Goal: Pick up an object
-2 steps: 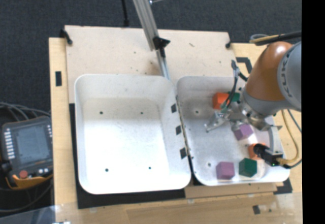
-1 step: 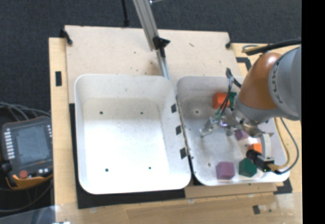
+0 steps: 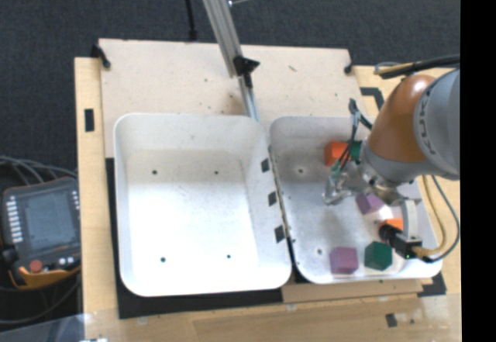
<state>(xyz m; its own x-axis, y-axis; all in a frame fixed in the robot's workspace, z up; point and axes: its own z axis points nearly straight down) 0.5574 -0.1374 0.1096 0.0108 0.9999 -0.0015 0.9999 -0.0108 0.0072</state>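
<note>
Gripper (image 3: 335, 195), grip state unclear, low over smooth white bin (image 3: 310, 177) beside orange block (image 3: 335, 152).

Even overhead light, soft shadows, slightly grainy, mild blur throughout.

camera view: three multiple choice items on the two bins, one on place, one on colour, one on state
1. Which shallow white bin holds the blocks?
A. the left bin
B. the right bin
C. both

2. What colour is the cube beside the purple cube at the right bin's near edge?
A. yellow
B. dark green
C. blue

3. Where is the two-finger gripper?
A. over the right bin
B. over the left bin
C. off the bench

Key:
1 B: the orange block, purple cube and dark green cube all lie in the right bin.
2 B: it is dark green.
3 A: the gripper is low over the right bin's floor.
</note>
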